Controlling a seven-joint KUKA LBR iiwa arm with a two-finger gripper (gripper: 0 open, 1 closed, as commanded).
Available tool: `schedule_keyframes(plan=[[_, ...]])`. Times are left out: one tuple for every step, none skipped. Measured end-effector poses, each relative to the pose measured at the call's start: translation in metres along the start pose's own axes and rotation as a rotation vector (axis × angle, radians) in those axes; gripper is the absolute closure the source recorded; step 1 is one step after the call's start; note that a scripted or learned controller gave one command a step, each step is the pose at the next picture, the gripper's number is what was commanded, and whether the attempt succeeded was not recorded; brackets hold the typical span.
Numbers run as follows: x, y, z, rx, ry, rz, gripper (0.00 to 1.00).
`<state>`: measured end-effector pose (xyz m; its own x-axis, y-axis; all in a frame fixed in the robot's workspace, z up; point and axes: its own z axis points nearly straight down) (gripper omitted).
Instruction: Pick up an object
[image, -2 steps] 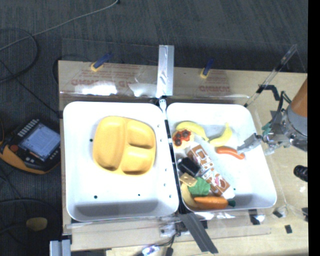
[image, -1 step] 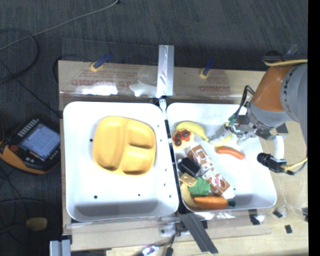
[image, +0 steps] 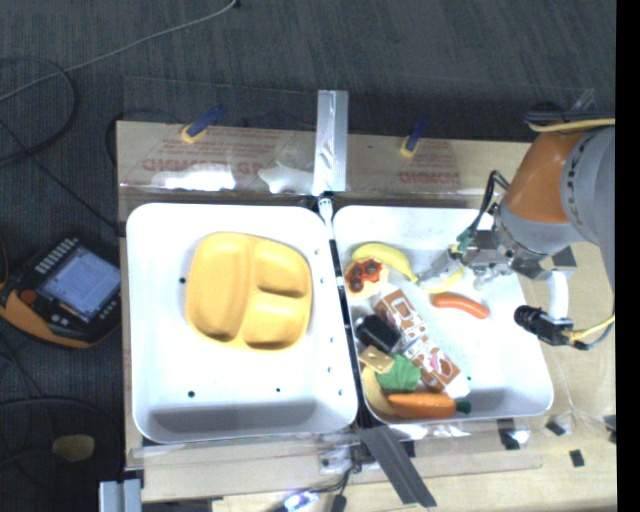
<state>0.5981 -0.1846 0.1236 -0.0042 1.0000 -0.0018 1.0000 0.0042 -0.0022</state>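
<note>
A dark grey carpeted floor surrounds a pale wooden bench (image: 150, 140), seen from above at a slant, with thin cables trailing across the floor at upper left and an orange-and-black handheld controller (image: 62, 290) lying on the floor to the left of the bench. On the bench stand two shallow white bins side by side, with two blue-and-yellow clamps along the bench's far edge. The left bin (image: 160, 400) holds one thing, a yellow divided tray (image: 248, 290) near its middle. The right bin (image: 510, 370) holds a cluster along its left side: one yellow banana (image: 385, 256), one small red-and-dark piece (image: 364, 271) just beside it, one brown-and-white printed packet (image: 420, 338) lying at a diagonal, one black block (image: 377, 333), one green leafy piece (image: 400, 374) and one orange carrot (image: 420, 404) at the near edge. One orange-red sausage-shaped toy (image: 460, 305) lies apart from the cluster, toward the bin's middle. The grey arm with its orange band (image: 540, 185) reaches in from the right, and the gripper (image: 480, 262) hangs over the far part of the right bin, just above and slightly right of the sausage toy (whether its fingers are apart or together cannot be told at this angle), with nothing seen between them.
</note>
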Motion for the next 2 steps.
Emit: schedule_keyframes(plan=[[0.001,0.000,-0.009,0.001,0.000,-0.002,1.00],[0.088,0.033,0.029,0.000,0.001,0.134,1.00]])
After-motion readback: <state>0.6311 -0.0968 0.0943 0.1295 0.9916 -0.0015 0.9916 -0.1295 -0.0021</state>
